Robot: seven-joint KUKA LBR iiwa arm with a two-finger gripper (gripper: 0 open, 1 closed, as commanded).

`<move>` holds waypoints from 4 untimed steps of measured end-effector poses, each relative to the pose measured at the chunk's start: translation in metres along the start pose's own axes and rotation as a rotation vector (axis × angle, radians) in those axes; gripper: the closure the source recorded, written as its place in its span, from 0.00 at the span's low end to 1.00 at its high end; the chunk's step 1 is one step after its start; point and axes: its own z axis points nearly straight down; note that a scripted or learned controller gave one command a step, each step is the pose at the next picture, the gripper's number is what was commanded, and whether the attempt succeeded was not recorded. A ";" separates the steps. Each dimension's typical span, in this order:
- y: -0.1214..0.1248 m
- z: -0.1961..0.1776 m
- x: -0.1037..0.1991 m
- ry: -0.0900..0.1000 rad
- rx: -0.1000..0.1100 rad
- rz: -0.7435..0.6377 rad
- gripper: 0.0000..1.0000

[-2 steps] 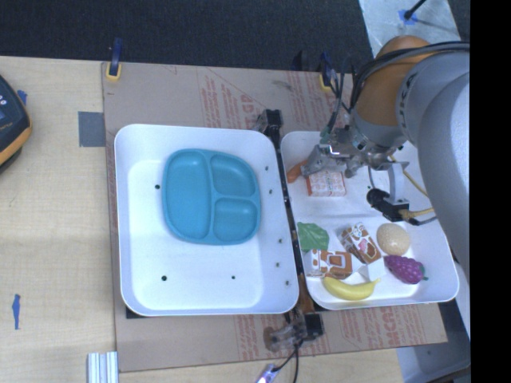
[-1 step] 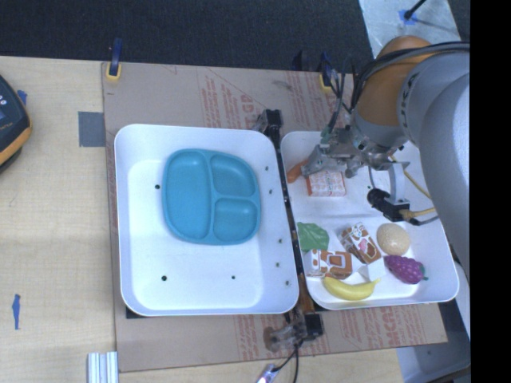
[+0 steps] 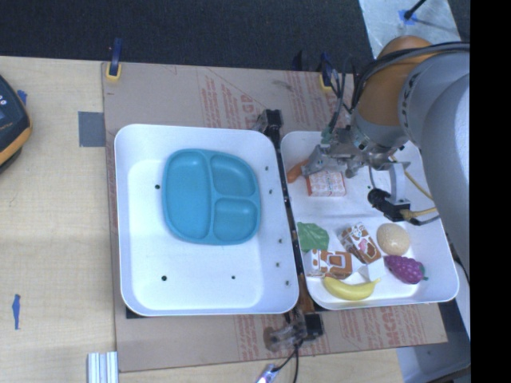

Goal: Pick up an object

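Note:
My gripper (image 3: 334,163) hangs low over the far end of the right bin (image 3: 444,290), with the grey arm and its orange band behind it to the right. Right under it lies a white packet with red print (image 3: 326,185). An orange carrot (image 3: 295,171) pokes out just left of the gripper, against the bin's left wall. Nearer the front of this bin lie a green leaf (image 3: 313,235), two brown-and-white wafer pieces (image 3: 330,263) (image 3: 361,243), a beige egg (image 3: 392,238), purple grapes (image 3: 405,269) and a yellow banana (image 3: 350,289).
The left bin (image 3: 144,294) holds a blue divided plate (image 3: 211,195). A black-and-yellow device (image 3: 9,126) sits at the bench's left edge. Black cables (image 3: 391,202) trail from the wrist over the right bin.

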 end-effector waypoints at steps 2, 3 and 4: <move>0.000 0.000 0.004 -0.005 0.001 0.002 0.00; 0.000 0.000 0.004 -0.005 0.001 0.001 0.00; 0.000 0.000 0.004 -0.004 0.001 0.000 0.00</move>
